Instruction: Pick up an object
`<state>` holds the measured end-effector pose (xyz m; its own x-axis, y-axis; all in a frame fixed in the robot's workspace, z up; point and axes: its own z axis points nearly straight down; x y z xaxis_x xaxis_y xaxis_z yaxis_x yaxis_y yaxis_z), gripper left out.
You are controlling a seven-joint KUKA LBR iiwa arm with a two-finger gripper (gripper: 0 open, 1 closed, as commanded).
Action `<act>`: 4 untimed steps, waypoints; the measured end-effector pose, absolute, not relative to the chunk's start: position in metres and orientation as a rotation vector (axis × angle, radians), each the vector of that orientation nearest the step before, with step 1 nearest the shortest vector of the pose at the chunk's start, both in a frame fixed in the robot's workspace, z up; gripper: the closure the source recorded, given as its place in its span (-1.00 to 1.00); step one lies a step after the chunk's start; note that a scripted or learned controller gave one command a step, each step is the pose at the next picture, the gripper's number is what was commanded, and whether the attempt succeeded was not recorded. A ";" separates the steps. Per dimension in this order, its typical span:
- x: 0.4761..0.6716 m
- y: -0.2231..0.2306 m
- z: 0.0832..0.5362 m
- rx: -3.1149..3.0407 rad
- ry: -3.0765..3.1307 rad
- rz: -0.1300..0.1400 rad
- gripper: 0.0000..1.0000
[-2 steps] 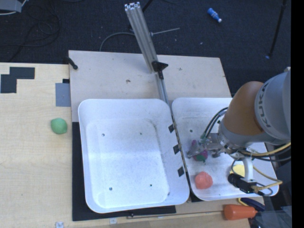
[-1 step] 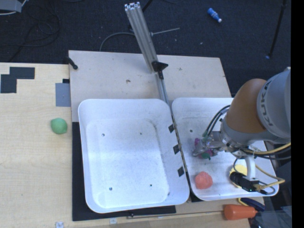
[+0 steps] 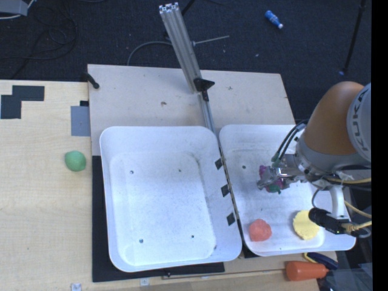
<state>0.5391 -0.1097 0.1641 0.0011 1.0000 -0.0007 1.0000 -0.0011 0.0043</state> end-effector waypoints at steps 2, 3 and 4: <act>0.541 -0.113 0.262 2.221 2.219 0.003 1.00; 0.561 -0.066 0.266 2.219 2.224 0.000 1.00; 0.582 -0.027 0.254 2.220 2.224 -0.001 1.00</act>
<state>0.5815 -0.0267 0.2544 -0.0015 1.0000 -0.0001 1.0000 0.0015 -0.0010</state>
